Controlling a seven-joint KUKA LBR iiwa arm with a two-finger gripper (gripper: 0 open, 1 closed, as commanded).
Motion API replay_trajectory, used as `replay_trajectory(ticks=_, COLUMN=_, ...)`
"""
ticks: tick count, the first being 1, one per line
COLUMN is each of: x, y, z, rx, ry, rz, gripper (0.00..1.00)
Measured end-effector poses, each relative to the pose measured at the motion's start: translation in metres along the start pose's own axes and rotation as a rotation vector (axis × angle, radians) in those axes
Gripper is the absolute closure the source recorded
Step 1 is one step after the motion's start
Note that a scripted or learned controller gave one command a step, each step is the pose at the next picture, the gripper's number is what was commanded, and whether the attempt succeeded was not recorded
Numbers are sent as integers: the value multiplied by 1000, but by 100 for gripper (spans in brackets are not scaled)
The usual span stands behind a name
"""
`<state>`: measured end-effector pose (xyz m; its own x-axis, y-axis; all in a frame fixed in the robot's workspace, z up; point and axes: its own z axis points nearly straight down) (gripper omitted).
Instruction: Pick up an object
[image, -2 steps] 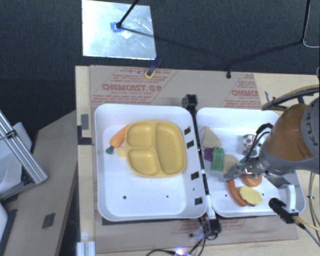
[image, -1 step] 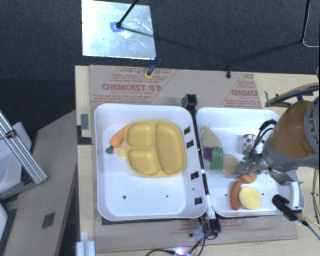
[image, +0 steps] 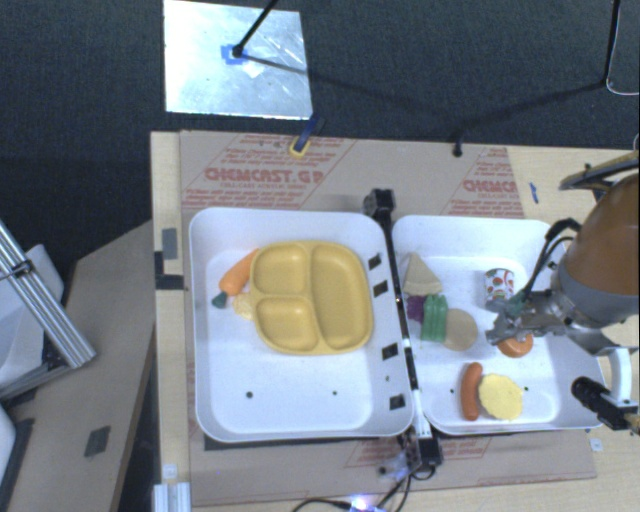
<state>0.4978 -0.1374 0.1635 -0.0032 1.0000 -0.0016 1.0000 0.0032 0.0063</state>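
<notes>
**Arm low in the right bin, nothing lifted yet**

Jaws (image: 510, 327) sit low at the right of the frame, just above a small orange round piece (image: 516, 347); whether they are spread or pressed together I cannot tell, and nothing can be seen pinched between them.

From largest down: the desk (image: 260, 165) carries two white bins; the left bin (image: 215, 400) holds a yellow divided tray (image: 305, 297) with a toy carrot (image: 236, 274) touching its upper left edge; the right bin (image: 470, 235) holds the arm's wrist and a scatter of toy food: a tan wedge (image: 420, 275), a green piece (image: 435, 317), a beige disc (image: 460, 329), a yellow round (image: 501, 397) beside an orange sausage (image: 471, 390), and a small can (image: 498, 284).

By my reading the reach is made but the grasp and lift remain; the orange round piece seems the likely target.
</notes>
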Motion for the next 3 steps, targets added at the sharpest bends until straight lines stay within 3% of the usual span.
replay_trajectory(ticks=1, x=-2, y=0, z=-43, rx=0, ry=0, rz=-1, gripper=100)
replay_trajectory(ticks=2, x=-2, y=2, z=-62, rx=1, ry=0, rz=-1, gripper=100)
replay_trajectory(ticks=3, x=36, y=34, z=-70, rx=1, ry=2, rz=-5, gripper=100)
